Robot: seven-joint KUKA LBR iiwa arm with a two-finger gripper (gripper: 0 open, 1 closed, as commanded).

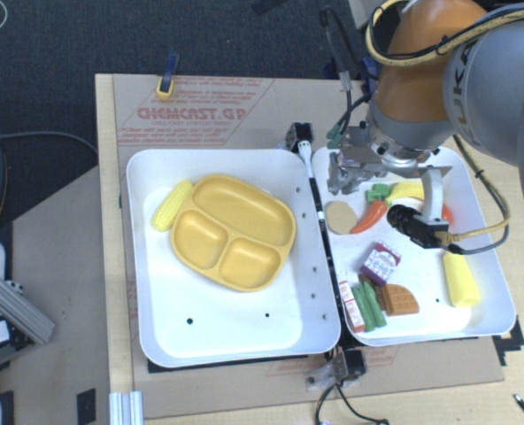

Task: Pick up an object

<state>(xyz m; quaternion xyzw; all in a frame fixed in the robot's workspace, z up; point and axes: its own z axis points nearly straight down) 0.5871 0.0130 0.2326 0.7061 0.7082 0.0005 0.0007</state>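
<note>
My gripper [384, 186] hangs low over the back of the right bin [497, 304], with the orange-banded wrist above it. Its two grey fingers [336, 173] stand wide apart, open. Between and just under them lie a small green piece [381, 190], a yellow banana [409, 189] and an orange carrot [368, 219]; none is lifted. A tan round cookie [340, 217] lies beside the left finger. Nearer the front are a purple packet [380, 262], a brown waffle [399, 301], green sticks [368, 294], a red-and-white box [351, 306] and a yellow block [461, 279].
The left bin [147, 264] bears a yellow divided tray [231, 230] with a corn cob [172, 204] against its left side. A black cable part [414, 225] loops from the wrist over the right bin. Cardboard [200, 104] lies behind the bins.
</note>
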